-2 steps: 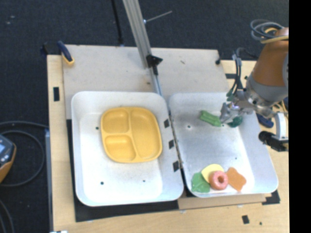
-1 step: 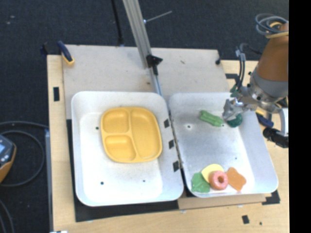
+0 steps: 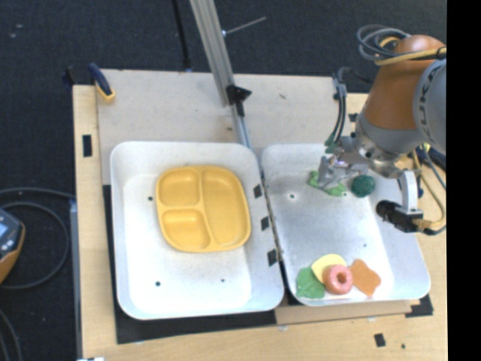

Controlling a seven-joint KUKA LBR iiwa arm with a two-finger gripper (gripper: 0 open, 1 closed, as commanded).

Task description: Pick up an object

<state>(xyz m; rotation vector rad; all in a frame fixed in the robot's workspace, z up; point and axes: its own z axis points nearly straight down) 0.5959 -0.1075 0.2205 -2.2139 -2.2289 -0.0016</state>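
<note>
The arm [image 3: 398, 89] reaches in from the right, orange band up top; the gripper [image 3: 328, 173] points down, low.

We see a pale wooden bench [image 3: 150, 104] on dark speckled carpet [image 3: 45, 21], with black cables [image 3: 37, 224] coiling at left.

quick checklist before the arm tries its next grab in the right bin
1. tool over the right bin: ok.
2. A target close to the tool, light green piece and dark green ball: ok.
3. Something already held: cannot tell.
4. Toy cluster at the near edge lies apart from the tool: ok.
5. Yellow divided plate sits in the left bin, out of the way: ok.
</note>
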